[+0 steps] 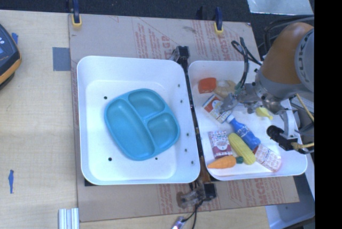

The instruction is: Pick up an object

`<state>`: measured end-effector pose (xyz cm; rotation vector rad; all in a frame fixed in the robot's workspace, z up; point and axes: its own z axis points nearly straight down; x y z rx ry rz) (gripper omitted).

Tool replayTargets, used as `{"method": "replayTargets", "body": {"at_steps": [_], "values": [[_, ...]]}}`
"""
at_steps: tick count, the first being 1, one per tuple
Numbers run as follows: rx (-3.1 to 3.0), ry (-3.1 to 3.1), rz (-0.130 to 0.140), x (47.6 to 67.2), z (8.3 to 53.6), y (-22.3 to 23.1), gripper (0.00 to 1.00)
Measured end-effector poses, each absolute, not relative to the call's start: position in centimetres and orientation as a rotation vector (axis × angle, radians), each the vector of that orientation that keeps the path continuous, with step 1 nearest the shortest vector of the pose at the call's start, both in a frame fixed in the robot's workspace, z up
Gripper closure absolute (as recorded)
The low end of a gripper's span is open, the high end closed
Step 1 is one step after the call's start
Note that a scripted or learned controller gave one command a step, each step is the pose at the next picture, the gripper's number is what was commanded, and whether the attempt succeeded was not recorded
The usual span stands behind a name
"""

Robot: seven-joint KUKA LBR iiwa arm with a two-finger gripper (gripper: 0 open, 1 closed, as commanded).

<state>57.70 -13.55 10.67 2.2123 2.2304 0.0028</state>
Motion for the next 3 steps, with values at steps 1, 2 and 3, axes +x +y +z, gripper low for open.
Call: {"method": "replayTargets", "body": {"at_steps": [1,2,3], "values": [[2.22,2.228,-0.006,52.6,9.1,-10.0,0.0],[2.219,2.226,-0.002,60.2,9.2,-9.5,0.0],[2.218,2.228,-0.003,65.4,9.2,-9.3,0.0]]}}
